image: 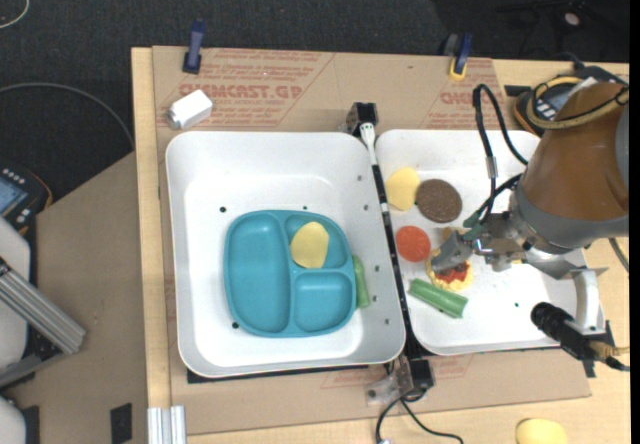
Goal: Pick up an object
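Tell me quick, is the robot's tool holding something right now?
Tool: low in the right bin, right over the small red and yellow toy. Open or closed, and whether it holds anything, cannot be told from this view.

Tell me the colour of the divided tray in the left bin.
The divided tray is light blue (teal), seen clearly in the camera view, with a yellow piece in one compartment.

teal tray, white bins, brown disc
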`<state>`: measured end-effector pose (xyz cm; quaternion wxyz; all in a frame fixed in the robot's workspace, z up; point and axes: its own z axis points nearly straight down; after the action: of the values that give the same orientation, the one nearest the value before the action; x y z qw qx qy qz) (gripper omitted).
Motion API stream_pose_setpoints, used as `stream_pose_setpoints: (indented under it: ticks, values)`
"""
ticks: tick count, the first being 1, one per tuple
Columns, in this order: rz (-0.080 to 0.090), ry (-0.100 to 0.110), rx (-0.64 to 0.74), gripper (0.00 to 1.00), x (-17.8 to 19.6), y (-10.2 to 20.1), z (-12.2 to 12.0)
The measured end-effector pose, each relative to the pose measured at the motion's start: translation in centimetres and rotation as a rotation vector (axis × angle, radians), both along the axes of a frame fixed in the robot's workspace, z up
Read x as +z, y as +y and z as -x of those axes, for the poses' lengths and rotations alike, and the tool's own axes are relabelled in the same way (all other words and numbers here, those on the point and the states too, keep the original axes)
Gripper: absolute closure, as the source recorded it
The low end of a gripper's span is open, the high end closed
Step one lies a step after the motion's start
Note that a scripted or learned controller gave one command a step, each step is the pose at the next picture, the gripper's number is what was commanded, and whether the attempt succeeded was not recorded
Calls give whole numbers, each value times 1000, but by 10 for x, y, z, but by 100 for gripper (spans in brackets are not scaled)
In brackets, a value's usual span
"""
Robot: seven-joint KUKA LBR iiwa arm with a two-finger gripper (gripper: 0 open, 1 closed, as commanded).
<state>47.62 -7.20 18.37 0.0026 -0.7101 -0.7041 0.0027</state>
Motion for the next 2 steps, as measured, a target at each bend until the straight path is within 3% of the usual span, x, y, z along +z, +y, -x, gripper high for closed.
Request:
stream_pose_setpoints:
  ticks: [1, 2]
  values:
    - [0, -9, 6, 100, 11, 4, -4]
    - [-4, -16, 22, 100, 79, 130, -4]
